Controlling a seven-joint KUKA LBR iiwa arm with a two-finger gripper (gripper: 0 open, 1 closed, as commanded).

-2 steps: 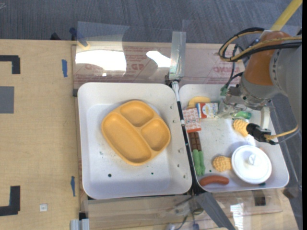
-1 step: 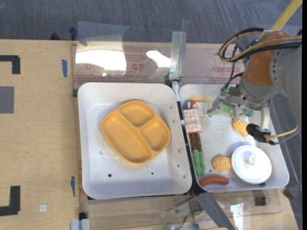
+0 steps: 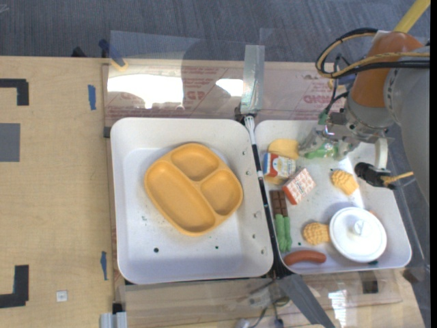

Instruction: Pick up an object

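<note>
Lighting: bright, even, overhead. We note strong glare on the clear panel (image 3: 177, 87) behind the bins, soft short shadows, and slightly soft focus overall.

Faint red lettering is seen on the clear panel (image 3: 205, 80) behind the bins, too blurred and glared over to be read. A printed label is borne by the small carton (image 3: 280, 166), but no words can be made out.
</note>
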